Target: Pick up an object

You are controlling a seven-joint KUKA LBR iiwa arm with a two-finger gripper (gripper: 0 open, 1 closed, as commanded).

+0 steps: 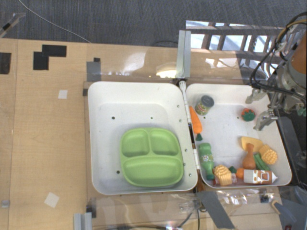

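My gripper (257, 110) hangs over the right side of the right bin (225, 128), with its two metal fingers (253, 95) spread apart and nothing held between them. A small red toy with a green top (247, 114) lies on the bin floor just left of the gap between the fingers. Other toys lie in this bin: an orange carrot (194, 120), a small can (205, 104), a green bottle (206, 158), a yellow wedge (251, 143), a corn cob (268, 154), a brown drumstick (248, 159) and a white bottle (258, 177).
The left bin (103, 128) holds a green divided plate (151, 156). A metal divider (189, 128) runs between the bins. A metal frame (225, 40) stands behind the right bin. The arm and its cables (288, 56) fill the far right.
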